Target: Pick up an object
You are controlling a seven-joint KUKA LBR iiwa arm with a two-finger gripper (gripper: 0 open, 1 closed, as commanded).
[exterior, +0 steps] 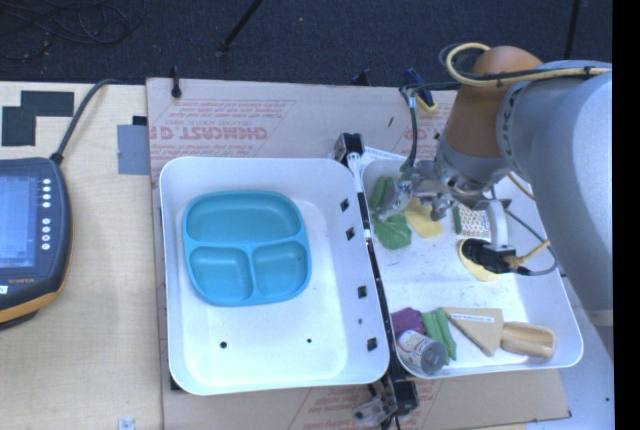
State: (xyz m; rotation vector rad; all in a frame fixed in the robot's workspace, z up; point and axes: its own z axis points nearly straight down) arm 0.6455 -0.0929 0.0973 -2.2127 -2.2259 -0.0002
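Several small toy foods are crowded under the gripper [425, 201] at the far left of the right white bin [560, 358].
A green, rounded plastic piece [392, 230] and a pale yellow block [427, 223] are seen just beside the tool; whether the claw is open or closed cannot be told. Both are judged light, stiff and somewhat slippery, best taken across the narrow sides. A blue divided plastic plate [245, 248] is held in the left white bin [190, 358].
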